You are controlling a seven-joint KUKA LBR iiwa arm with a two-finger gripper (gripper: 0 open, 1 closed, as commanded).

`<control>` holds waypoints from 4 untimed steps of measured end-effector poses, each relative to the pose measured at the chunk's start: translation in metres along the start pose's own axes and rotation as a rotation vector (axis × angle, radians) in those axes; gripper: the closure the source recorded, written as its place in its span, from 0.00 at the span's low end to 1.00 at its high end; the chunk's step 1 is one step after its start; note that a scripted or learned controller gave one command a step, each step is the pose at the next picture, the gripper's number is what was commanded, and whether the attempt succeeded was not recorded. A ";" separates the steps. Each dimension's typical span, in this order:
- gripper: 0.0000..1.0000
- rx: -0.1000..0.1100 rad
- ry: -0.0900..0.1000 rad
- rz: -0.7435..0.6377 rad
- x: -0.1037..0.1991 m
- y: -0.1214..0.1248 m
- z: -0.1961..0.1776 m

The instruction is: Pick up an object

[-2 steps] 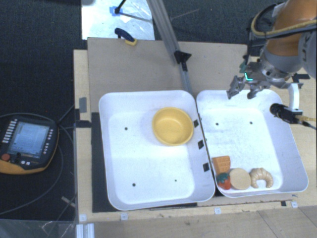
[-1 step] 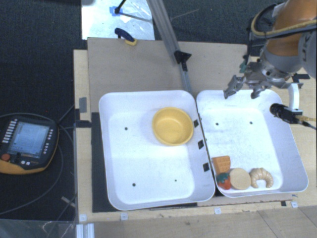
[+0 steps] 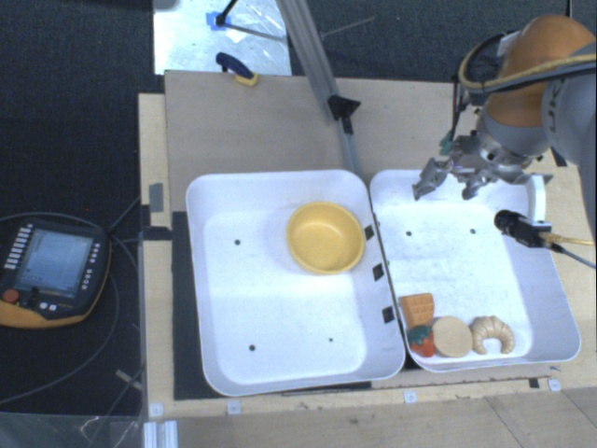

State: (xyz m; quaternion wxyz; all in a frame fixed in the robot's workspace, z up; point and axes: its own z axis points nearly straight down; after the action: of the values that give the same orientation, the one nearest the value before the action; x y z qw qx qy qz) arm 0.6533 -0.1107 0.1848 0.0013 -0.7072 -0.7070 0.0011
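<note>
A yellow bowl [image 3: 325, 237] rests in the left bin [image 3: 233, 343], near its upper right. Along the front edge of the right bin [image 3: 550, 287] lie an orange block [image 3: 417, 307], a small red and green piece [image 3: 423, 338], a round tan biscuit [image 3: 452, 337] and a croissant [image 3: 492, 333]. My gripper [image 3: 451, 184] hangs over the far end of the right bin, well away from those items. Its two fingers are spread apart with nothing between them.
A teach pendant [image 3: 47, 271] lies on the floor at the left. A grey pole [image 3: 312, 49] slants down to a clamp behind the bins. A blue and yellow object [image 3: 237, 66] sits at the bench's far edge.
</note>
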 end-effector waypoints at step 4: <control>1.00 -0.009 -0.001 -0.001 0.007 -0.002 0.020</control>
State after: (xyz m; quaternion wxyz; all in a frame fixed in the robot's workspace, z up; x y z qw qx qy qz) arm 0.6509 -0.1039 0.1647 -0.0023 -0.7070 -0.7072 -0.0019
